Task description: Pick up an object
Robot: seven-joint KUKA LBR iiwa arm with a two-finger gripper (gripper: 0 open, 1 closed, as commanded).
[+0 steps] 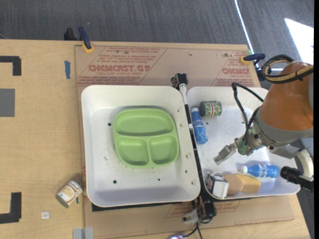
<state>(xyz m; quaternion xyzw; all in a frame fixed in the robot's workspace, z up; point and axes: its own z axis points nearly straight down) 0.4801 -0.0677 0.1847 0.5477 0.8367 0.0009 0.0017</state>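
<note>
From above, the gripper (225,155) hangs over the right bin (224,126), among the objects but touching none that I can see — whether its jaws are spread or pressed together I cannot tell. A blue bottle (198,126) lies along the bin's left wall, a green can (211,108) near it. A green divided plate (146,136) sits in the left bin (94,133).

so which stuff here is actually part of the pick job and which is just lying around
Part of the job:
- gripper, low in the right bin
- green can
- blue bottle by the divider
- blue-capped bottle
- tan block
- small box

Just lying about:
- green divided plate in the left bin
- small carton on the bench
- clamps
</note>
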